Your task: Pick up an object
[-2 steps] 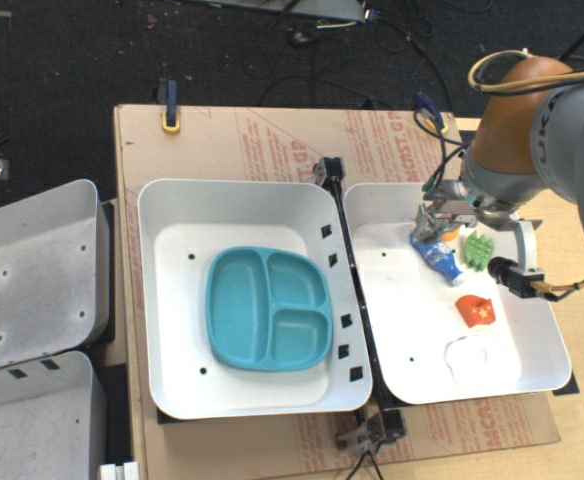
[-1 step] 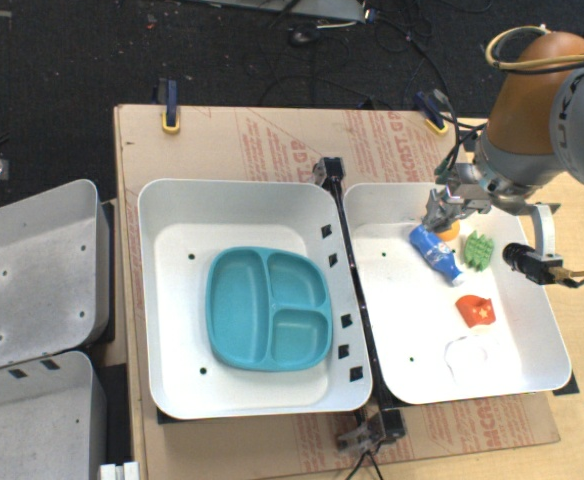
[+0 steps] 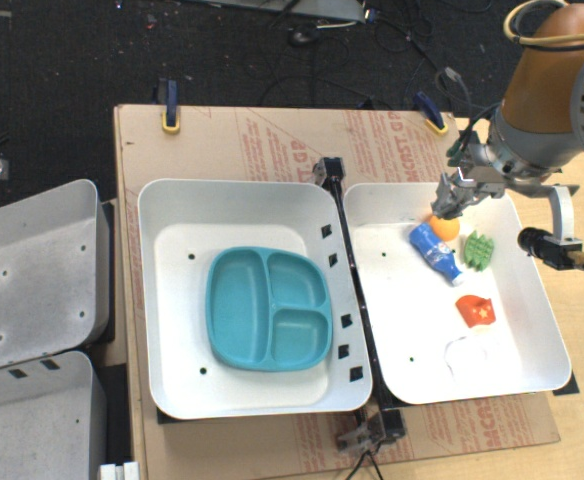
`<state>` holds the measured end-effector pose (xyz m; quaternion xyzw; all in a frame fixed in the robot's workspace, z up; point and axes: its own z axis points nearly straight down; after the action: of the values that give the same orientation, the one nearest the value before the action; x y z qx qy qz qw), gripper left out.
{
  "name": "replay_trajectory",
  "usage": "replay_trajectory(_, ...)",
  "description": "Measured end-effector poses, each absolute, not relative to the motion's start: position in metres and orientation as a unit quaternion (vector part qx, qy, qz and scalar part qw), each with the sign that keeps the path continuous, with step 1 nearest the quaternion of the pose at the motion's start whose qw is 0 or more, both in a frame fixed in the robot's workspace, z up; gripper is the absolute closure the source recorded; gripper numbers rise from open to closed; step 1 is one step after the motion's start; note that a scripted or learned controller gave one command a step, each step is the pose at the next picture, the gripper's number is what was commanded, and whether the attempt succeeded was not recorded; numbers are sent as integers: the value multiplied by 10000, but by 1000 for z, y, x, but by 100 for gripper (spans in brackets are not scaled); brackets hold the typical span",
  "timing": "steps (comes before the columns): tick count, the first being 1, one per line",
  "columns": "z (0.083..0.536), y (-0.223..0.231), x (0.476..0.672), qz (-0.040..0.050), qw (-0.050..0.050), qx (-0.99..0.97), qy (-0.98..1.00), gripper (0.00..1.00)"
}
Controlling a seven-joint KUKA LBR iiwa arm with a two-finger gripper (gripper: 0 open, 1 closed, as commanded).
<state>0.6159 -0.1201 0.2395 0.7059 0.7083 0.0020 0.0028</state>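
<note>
1. Two shallow white bins sit side by side on the counter (image 3: pixel 272 133), a brown board with red print held by clamps along its far edge.
2. Left bin (image 3: pixel 172 228): it holds a teal divided plate (image 3: pixel 269 308) with three compartments, lying flat near the bin's middle.
3. Right bin (image 3: pixel 402 348): its contents are gathered toward the far right part, while the near half is bare white.
4. Arm (image 3: pixel 547 78): grey and orange, it reaches in over the far right corner of the counter and slants down into the right bin.
5. Blue tube (image 3: pixel 436 252): it lies at a slant in the right bin, its white cap pointing toward the near right.
6. Green toy (image 3: pixel 479 251): it lies just beside the tube, toward the bin's right wall.
7. Red piece (image 3: pixel 476 311): it rests apart from the others, nearer the front edge.
8. Orange ball (image 3: pixel 446 228): it touches the tube's far end.
9. Gripper (image 3: pixel 450 206): it sits right above the ball; I cannot tell whether it is spread or pressed together.
</note>
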Motion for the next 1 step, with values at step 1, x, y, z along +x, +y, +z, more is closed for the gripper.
replay_trajectory(1, 228, -70, 610, 1, -11, 7046, 7096, 100)
